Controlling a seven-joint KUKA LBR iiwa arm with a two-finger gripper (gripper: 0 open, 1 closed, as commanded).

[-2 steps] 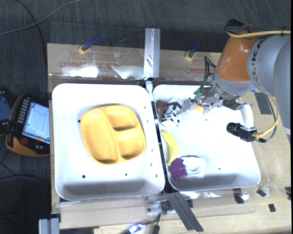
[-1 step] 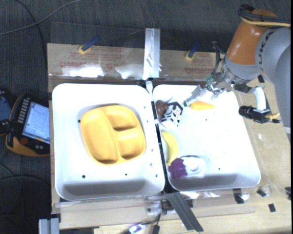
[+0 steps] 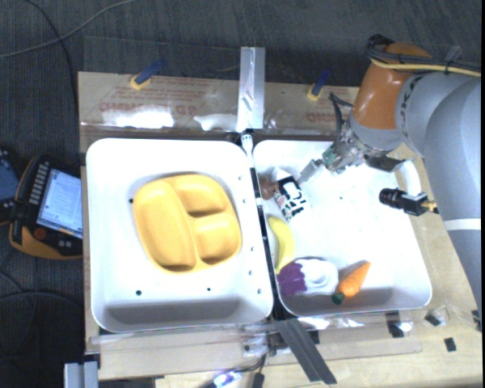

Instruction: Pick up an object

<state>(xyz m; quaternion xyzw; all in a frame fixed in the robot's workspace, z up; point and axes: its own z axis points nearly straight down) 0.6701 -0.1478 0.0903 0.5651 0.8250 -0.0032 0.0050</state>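
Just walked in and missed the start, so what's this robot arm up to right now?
The arm is reaching into the right bin, its gripper down near the bin's left wall by a banana. A carrot and a purple and white toy lie near the front. Nothing is visibly lifted yet. The left bin holds a yellow divided plate.

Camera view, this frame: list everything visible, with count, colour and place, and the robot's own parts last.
Shallow plastic bins: two, white, side by side on the bench.
Divided plastic tray: one, yellow, in the left bin.
Toy banana: one, yellow, at the right bin's left wall.
Toy carrot: one, orange, right bin, near edge.
Purple-and-white toy: one, beside the carrot.
Handheld pendant: one, orange-black, on the floor at left.
Arm: one, grey with an orange band, from the right.
Gripper: one, black-white, low in the right bin's far left corner.
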